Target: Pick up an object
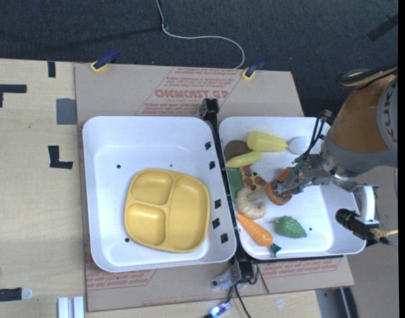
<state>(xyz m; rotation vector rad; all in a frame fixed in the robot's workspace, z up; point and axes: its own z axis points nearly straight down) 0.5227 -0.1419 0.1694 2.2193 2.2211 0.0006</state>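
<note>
The right bin (321,244) holds several toy foods. A yellow pepper-like piece (266,141) and a smaller yellow piece (243,158) lie at its far left, beside a brown lump (234,148). A white egg shape (298,144) sits behind them. A beige bulb (250,208), an orange carrot (254,230) and a green leafy piece (289,227) lie toward the near side. My gripper (289,181) is low in the middle of this bin, right against a red-orange item (278,193) that it partly hides.
In the left bin (103,144) rests a yellow divided plate (168,209). A black divider clip (209,108) sits between the bins at the far rim. The arm's grey and orange body (361,131) covers the right bin's right side. Cardboard lies under both bins.
</note>
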